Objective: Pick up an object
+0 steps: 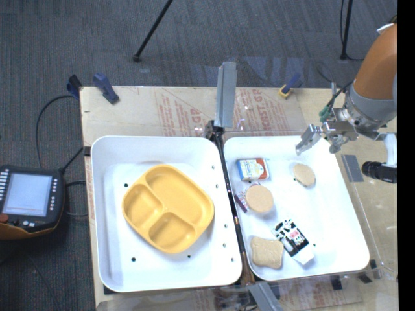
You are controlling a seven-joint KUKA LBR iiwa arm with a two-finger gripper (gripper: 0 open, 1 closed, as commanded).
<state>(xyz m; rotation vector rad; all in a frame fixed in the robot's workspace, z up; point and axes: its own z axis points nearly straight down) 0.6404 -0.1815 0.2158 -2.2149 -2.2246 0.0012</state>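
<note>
The right bin (350,238) holds several objects. A small blue and red packet (251,168) lies near its far left. A small tan round piece (303,174) lies to the right of the packet, and a bigger tan disc (260,199) sits below the packet. A tan bread-like chunk (266,252) and a black and white carton (295,240) lie at the front. My gripper (321,140) hangs over the bin's far right corner, above and behind the small tan piece. It is open, and its fingers (305,142) hold nothing.
A yellow divided plate (168,207) lies in the left bin (107,238). A grey upright post (225,99) stands behind the seam between the bins. Blue clamps (106,88) sit on the bench's back edge. A handheld screen unit (29,199) rests at far left.
</note>
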